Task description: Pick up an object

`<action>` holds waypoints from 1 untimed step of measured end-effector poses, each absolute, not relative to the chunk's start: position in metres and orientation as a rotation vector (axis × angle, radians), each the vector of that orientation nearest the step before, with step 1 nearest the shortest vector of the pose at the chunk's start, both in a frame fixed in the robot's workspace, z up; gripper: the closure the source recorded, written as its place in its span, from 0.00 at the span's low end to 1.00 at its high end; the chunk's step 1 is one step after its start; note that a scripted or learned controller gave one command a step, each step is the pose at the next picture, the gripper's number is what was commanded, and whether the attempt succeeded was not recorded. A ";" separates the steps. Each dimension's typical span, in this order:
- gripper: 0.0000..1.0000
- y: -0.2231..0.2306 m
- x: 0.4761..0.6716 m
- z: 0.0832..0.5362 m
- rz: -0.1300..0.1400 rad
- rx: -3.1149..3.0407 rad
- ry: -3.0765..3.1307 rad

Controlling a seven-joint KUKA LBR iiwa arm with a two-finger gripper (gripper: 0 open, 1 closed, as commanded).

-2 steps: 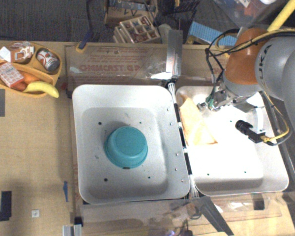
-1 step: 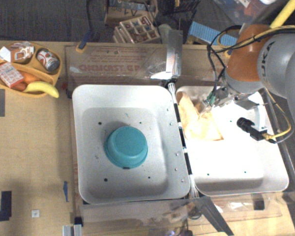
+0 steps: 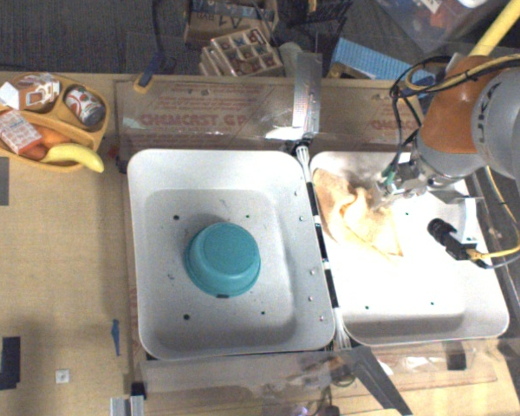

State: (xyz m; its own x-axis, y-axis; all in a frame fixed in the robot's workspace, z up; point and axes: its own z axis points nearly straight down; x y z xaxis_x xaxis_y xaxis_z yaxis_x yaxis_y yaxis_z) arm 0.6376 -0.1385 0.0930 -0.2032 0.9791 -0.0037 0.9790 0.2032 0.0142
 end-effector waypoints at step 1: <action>0.00 -0.140 0.637 0.092 0.009 1.976 2.425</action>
